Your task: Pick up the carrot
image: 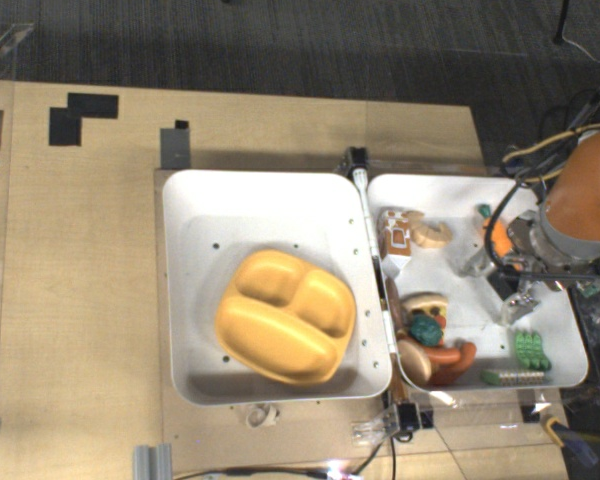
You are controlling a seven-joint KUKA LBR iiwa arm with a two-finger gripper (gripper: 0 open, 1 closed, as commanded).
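The wooden tabletop [80, 298] carries two white bins. The left bin [195, 218] holds a big yellow bread-shaped toy [285, 313]. The right bin [450, 190] holds a heap of small toy foods at its near left corner, a green ridged piece [529, 350] near the right, and a pale piece [430, 233] toward the back. The arm [585, 203] hangs over the right bin's right side. An orange sliver, seemingly the carrot [498, 238], sits by the gripper [508, 280]; I cannot tell how its fingers stand.
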